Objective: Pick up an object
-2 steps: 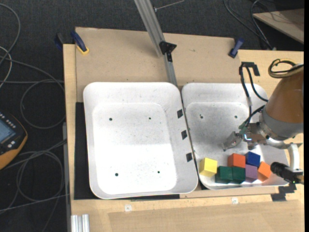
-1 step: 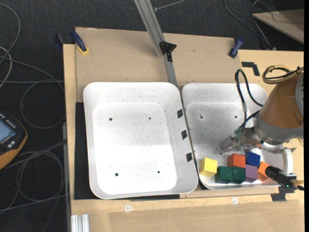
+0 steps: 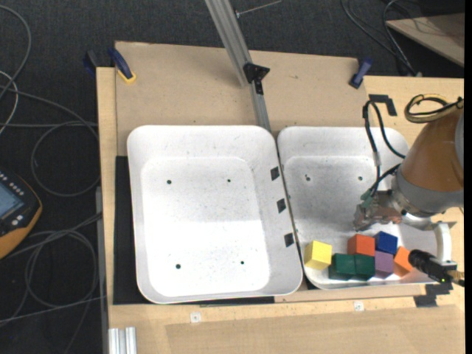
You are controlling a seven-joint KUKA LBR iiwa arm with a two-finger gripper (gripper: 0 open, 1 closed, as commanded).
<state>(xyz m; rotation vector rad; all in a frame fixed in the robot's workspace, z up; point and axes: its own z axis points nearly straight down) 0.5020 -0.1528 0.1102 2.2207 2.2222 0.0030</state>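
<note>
Several small blocks crowd the near right corner of the right bin [image 3: 324,161]: a yellow cube [image 3: 318,254], a green block [image 3: 352,266], an orange-red cube [image 3: 361,244], a blue cube [image 3: 386,241], a purple cube [image 3: 384,262] and an orange piece [image 3: 402,258]. My gripper [image 3: 371,214] hangs low over the bin floor, just behind the orange-red and blue cubes. Its tips are dark and blurred against the bin. No block shows between them.
The left bin [image 3: 199,212] lies beside the right one, with a row of black clips [image 3: 280,205] on the shared rim. A slanted metal rail [image 3: 236,39] crosses the back of the bench. Cables [image 3: 380,135] hang near the arm.
</note>
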